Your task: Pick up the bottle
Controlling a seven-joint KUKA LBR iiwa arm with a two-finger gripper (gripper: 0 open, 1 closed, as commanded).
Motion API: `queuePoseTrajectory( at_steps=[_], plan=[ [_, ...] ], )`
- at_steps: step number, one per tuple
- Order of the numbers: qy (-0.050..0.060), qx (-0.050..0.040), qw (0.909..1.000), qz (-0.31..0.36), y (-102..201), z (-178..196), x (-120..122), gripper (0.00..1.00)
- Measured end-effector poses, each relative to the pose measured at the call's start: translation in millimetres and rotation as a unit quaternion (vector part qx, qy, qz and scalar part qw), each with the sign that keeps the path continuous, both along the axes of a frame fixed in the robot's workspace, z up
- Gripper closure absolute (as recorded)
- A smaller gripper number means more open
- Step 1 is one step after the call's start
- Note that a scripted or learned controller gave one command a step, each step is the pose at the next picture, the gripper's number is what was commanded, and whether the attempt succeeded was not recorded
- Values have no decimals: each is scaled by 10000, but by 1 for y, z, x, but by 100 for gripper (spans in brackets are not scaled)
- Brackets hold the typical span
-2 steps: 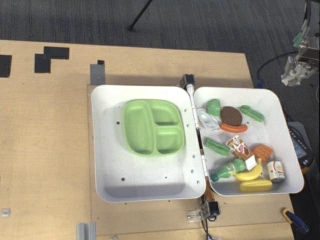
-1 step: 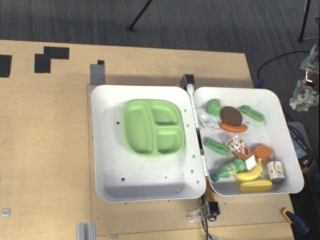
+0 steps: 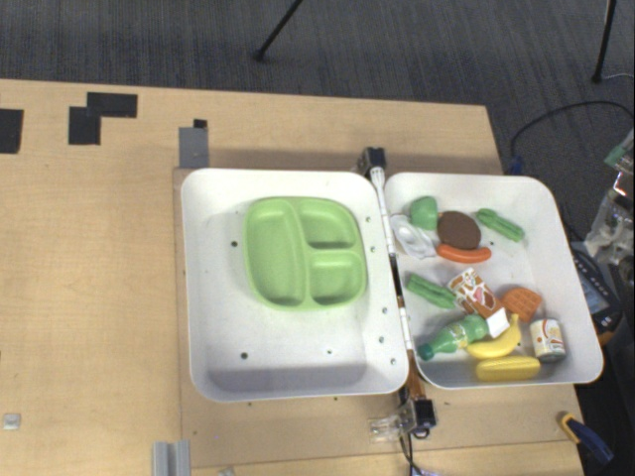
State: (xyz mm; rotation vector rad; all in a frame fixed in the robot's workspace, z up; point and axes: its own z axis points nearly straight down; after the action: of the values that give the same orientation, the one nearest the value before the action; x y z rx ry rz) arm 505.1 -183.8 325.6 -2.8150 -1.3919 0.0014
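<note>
the gripper (image 3: pixel 617 221) is barely caught at the right edge, out past the right bin (image 3: pixel 556 216), and open or closed can't be told. the green bottle (image 3: pixel 448 338) is laid on its side near that bin's front, pressed against the banana (image 3: pixel 496 343) and close to the inner wall, so the banana could easily get grabbed or dragged along instead, or the bottle could get rolled away if it's clipped off-centre

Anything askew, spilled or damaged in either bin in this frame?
Nothing looks spilled or broken. The green bottle lies on its side in the right bin, pressed against the yellow banana among crowded toy food. The green divided plate sits flat in the left bin.
</note>
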Motion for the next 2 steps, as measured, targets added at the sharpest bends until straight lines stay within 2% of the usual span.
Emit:
queuePoseTrajectory(
  at_steps=[2],
  plan=[
    [-14, -4, 10000, 75, 1, 21, 2, 100]
  ],
)
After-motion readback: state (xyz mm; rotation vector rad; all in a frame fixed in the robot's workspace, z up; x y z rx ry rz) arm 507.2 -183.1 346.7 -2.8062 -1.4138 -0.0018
